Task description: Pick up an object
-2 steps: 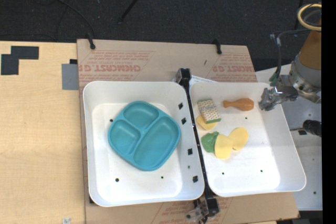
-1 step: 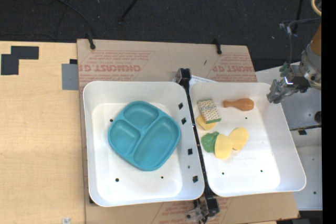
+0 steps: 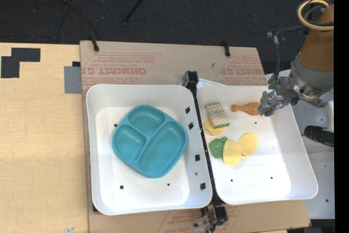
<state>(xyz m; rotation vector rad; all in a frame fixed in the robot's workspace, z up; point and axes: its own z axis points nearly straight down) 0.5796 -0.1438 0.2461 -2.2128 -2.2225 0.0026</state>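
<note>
A teal divided plate [image 3: 150,140] lies in the left bin [image 3: 103,193]. In the right bin [image 3: 283,183] sit a patterned sponge [image 3: 216,114], green and yellow toys [image 3: 233,148], and an orange object [image 3: 246,108] touching the gripper [image 3: 267,106]; whether it grips cannot be told.
</note>
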